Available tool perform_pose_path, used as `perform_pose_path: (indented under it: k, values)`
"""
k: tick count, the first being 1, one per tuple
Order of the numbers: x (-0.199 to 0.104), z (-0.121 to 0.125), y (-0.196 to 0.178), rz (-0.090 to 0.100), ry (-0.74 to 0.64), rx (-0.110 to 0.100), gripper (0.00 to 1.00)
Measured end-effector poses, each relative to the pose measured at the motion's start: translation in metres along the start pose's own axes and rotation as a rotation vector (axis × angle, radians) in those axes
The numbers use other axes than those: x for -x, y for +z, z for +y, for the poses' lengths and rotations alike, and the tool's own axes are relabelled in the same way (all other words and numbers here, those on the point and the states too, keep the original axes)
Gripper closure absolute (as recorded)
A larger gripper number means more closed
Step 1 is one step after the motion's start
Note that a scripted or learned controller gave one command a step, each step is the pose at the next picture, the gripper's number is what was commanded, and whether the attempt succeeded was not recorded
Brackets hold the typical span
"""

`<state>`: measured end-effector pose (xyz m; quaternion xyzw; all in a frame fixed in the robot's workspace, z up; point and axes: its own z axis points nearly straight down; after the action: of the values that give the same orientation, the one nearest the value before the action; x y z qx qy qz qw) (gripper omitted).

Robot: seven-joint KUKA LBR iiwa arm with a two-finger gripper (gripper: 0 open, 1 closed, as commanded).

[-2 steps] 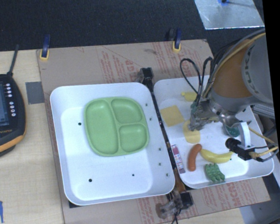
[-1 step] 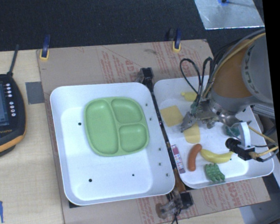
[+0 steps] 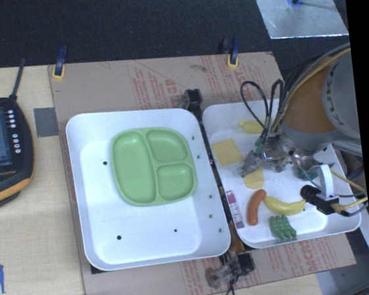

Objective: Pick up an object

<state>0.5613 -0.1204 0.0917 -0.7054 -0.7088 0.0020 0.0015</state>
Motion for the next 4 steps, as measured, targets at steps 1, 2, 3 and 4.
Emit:
perform_pose_path:
  k: [1,2,3,4]
  values:
    - [0.001,0.0,-0.01,0.0,-0.001,-0.002,1.0]
    - [0.001,0.0,-0.01,0.0,-0.001,-0.002,0.0]
    - [0.022,0.012,0.0,0.0,0.004,0.004,0.0]
    - [0.022,0.013,-0.01,-0.001,0.003,0.005,1.0]
